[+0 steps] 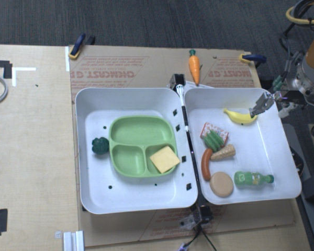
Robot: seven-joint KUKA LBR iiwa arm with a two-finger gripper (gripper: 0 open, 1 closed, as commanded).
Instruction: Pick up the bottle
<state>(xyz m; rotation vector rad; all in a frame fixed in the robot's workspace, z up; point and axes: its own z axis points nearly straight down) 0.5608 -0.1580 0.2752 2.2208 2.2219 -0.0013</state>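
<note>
While the hand (261, 105), grip state unclear, hangs by the right bin's far rim, the bottle (254, 179) lies crosswise near its front edge.

- The bottle (254, 179) looks like clear glossy plastic with a green label.
- Both bins (89, 140) are smooth white plastic.
- The green tray (141, 130) is matt plastic.
- Brown cardboard (110, 69) covers the desk.

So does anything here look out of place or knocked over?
The carrot lies outside both bins, on the cardboard behind them, while the other food sits inside. The green bottle lies on its side in the right bin. Nothing looks spilled or broken.
</note>
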